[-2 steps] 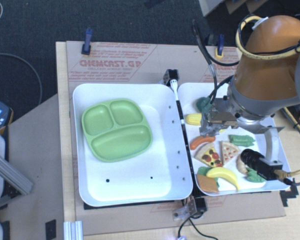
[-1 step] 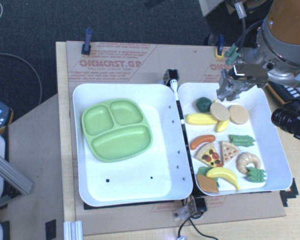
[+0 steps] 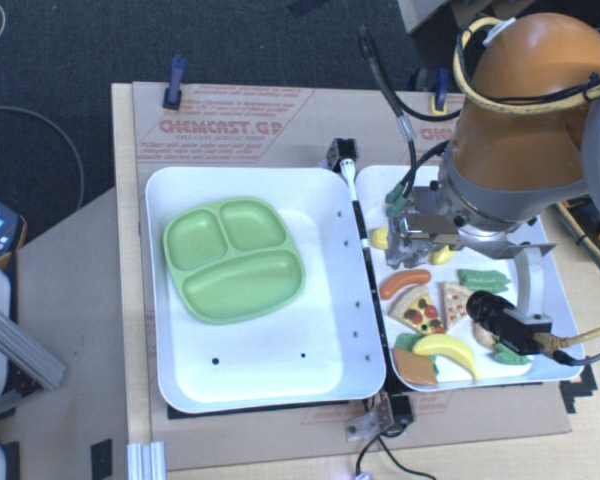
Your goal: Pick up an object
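My gripper hangs low over the back left part of the right bin, under the grey and orange arm. Just in front of it lies a toy sausage, orange-red. A yellow piece sits to its left and another yellow piece to its right. Further forward lie a pizza slice, a second slice, a banana and a brown bread piece. A green toy lies to the right. Nothing shows in the gripper.
The left bin holds a green divided plate in its back left half. A black-edged divider separates the two bins. The arm's bulk covers the right bin's back right part.
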{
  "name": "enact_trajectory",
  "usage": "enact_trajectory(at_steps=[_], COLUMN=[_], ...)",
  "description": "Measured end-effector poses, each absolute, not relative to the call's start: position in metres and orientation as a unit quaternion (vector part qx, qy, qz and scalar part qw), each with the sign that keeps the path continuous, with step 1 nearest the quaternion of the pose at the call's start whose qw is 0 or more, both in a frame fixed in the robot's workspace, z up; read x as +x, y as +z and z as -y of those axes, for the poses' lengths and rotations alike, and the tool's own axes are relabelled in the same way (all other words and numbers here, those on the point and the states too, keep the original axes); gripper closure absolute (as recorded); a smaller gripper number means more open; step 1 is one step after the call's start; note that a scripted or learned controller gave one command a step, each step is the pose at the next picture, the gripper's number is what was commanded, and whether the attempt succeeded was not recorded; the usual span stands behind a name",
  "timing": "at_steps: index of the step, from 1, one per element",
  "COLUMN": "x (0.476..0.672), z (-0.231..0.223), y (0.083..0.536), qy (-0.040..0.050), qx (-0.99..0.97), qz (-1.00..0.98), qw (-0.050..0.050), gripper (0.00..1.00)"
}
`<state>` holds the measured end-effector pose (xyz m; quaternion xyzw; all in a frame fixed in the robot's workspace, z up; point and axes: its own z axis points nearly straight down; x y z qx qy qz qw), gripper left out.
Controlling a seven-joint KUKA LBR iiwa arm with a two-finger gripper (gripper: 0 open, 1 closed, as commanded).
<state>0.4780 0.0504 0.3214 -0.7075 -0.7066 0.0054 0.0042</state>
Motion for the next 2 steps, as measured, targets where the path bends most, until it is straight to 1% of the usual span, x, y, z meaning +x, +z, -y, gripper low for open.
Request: enact_trajectory(at_steps=[1,2], x=[0.479,0.482], z=[-0.005,-0.077], y=[0.320,0.417], qy=[0.0016,-0.0059], qx=[-0.709,-0.704], qz=[0.705,0.710], qw=[0.001,-0.004], gripper=[1.00,1.00])
